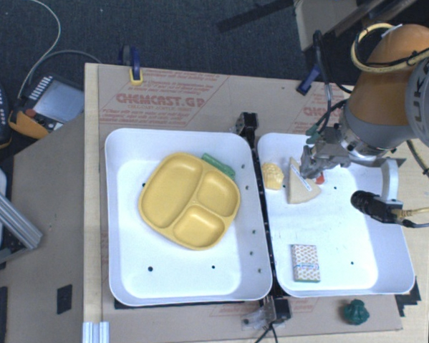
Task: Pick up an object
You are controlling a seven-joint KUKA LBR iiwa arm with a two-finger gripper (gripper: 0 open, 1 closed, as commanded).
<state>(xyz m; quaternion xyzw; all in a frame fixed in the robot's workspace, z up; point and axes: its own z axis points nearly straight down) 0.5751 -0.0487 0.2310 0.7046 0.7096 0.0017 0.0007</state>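
In the right bin (381,276) lie a pale wedge-shaped piece (298,187), a small yellow lump (272,175) to its left, and a patterned little box (306,262) near the front. My gripper (309,167) hangs low over the back of the wedge, its tips right at the wedge's upper edge. A small red-orange bit (319,179) shows beside the tips. Whether anything sits between the tips is hidden by the wrist.
The left bin (123,263) holds a yellow three-compartment plate (190,200) with a green thing (219,164) poking out behind it. A green lump (354,311) sits on the bench past the right bin's front rim. Clamps stand between the bins.
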